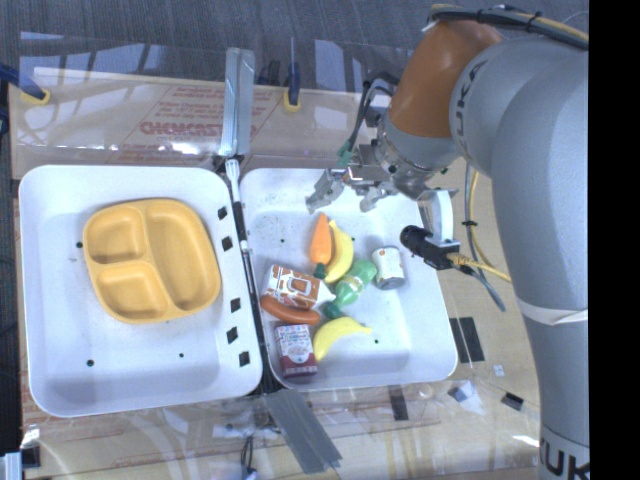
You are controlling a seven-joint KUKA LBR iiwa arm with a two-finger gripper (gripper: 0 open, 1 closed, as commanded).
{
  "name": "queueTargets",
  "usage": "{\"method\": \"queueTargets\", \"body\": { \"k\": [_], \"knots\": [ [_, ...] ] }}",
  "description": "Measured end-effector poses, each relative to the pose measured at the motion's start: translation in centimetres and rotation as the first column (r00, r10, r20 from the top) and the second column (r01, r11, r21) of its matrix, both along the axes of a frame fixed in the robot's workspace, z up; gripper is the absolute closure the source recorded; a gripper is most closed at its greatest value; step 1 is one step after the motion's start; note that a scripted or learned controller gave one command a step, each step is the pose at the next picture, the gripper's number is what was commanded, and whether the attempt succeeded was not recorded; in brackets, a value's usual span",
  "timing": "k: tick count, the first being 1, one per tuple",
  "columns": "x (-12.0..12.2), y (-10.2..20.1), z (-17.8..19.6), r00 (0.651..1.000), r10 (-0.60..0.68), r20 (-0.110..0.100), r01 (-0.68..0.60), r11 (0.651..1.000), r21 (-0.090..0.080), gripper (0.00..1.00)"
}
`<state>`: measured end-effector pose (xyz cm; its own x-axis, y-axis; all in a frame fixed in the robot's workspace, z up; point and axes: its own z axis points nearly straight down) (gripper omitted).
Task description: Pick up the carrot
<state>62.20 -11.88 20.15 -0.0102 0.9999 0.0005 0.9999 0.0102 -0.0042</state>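
Note:
The carrot (320, 238) is a short orange cone lying in the right bin (420, 348), pressed against the left side of a yellow banana (342, 253). My gripper (345, 194) hangs above the bin's far part, just up and to the right of the carrot. Its two fingers (320, 194) are spread apart with nothing between them. A small gap of bare bin floor separates the fingertips from the carrot's top end.
Around the carrot lie a green bottle (350, 288), a small tin can (387, 267), a snack packet (291, 287), a sausage (289, 311), a second banana (335, 334) and a red packet (294, 350). The left bin (50, 368) holds a yellow divided plate (150, 259).

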Motion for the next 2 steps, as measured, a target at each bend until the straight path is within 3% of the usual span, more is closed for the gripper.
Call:
{"method": "queueTargets", "body": {
  "k": [1,2],
  "knots": [
    [2.5,-3.5,-10.8,0.988,0.156,0.002,-0.156,0.988,0.000,0.00],
    [-0.5,-2.3,-11.2,0.927,0.376,0.001,-0.376,0.927,0.002,0.00]
  ]
}}
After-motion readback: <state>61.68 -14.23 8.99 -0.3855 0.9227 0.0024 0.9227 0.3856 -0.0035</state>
